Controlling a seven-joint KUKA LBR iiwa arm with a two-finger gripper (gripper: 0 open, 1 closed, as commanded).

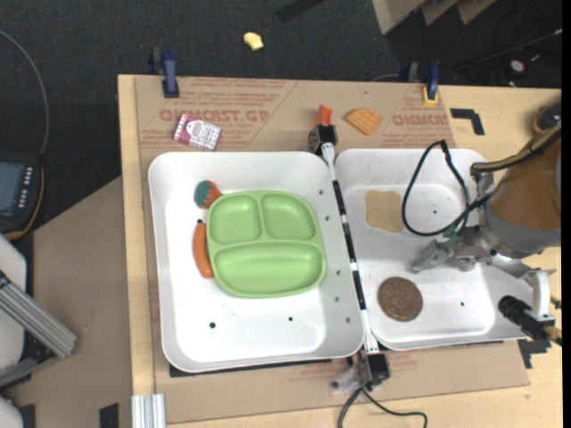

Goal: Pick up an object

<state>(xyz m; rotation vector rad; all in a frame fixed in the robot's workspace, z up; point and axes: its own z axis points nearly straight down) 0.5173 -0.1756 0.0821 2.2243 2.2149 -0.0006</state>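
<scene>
Cookie (400, 298), a flat brown disc, lay in the right bin (464, 324) near its front, and just left of the gripper (439, 257), which hung low over the bin floor between it and a pale tan slab (384, 210) farther back. Whether the gripper was wide or narrow could not be told, since its metal parts blurred together; nothing showed between them. Judging by its look, the cookie was probably a light, stiff toy piece, thin enough to be hard to catch from above, so a pinch across its rim seemed the best hold (a slick plastic face might slip). The tan slab looked equally thin and flat, maybe softer. In the left bin (178, 310) a green divided plate (265, 242) was broad and awkward for two fingers; an orange sausage shape (202, 249) touching its left edge looked easier, being rounded and narrow. The cardboard worktop (241, 110) bore red print, partly readable as "CHEMCAST", and a small pink packet (196, 132) lay on it, its writing too small to read.
</scene>
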